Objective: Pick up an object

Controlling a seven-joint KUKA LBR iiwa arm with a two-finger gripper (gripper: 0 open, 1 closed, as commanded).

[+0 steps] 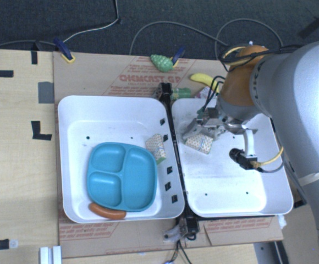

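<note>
In the right bin a small checkered tan-and-white block lies near the divider, toward the back. My gripper hangs right over its far edge, fingers spread apart and pointing down at it, so it stands open. Nothing sits between the fingers. The grey arm with its orange band reaches in from the right and hides the bin's back right corner.
The left bin holds a blue divided plate, an orange sausage at its front edge and a second checkered block by the divider. Behind the bins on the cardboard lie a green object and a yellow banana.
</note>
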